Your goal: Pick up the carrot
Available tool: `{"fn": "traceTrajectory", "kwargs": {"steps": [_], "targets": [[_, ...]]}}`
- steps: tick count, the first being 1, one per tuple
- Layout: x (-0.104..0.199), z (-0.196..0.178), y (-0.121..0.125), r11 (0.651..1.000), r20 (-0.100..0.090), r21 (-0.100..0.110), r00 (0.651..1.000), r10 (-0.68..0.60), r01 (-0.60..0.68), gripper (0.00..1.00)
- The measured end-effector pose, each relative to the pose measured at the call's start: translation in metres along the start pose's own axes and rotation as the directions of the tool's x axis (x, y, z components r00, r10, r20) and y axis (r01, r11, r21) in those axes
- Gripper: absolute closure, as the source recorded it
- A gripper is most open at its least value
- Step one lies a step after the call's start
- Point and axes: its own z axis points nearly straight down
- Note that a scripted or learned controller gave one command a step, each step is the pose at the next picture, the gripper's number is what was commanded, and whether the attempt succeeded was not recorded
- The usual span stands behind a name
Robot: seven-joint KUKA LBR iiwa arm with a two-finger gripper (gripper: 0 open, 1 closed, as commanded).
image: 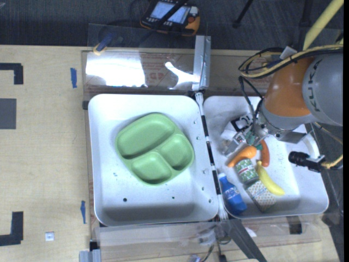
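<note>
- The carrot [241, 156] lies in the right bin [311, 201], near its middle, with its long axis running from about 8 o'clock up to 2 o'clock.
- It is orange, short and tapered; the lower-left end looks rounded, and the upper-right end runs in under the gripper [252, 141].
- The gripper hangs over that upper end, at the carrot's 2 o'clock; whether it is clenched or released, I cannot tell.
- A can [247, 172] with a green label sits touching the carrot at its 5 o'clock.
- A banana [269, 180] lies just beside the can, at its 3 o'clock.
- A blue bottle [232, 194] lies at the carrot's 7 o'clock.
- A green tray [154, 148] fills the left bin [103, 146].
</note>
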Motion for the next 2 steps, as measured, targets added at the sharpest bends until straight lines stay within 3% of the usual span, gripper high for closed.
{"fn": "traceTrajectory", "kwargs": {"steps": [1, 2], "targets": [[-0.012, -0.037, -0.031, 0.992, 0.0, 0.001, 0.992, 0.129, -0.129, 0.0], [0.002, -0.017, -0.036, 0.977, 0.021, -0.039, 0.978, 0.209, -0.208, 0.0]]}}
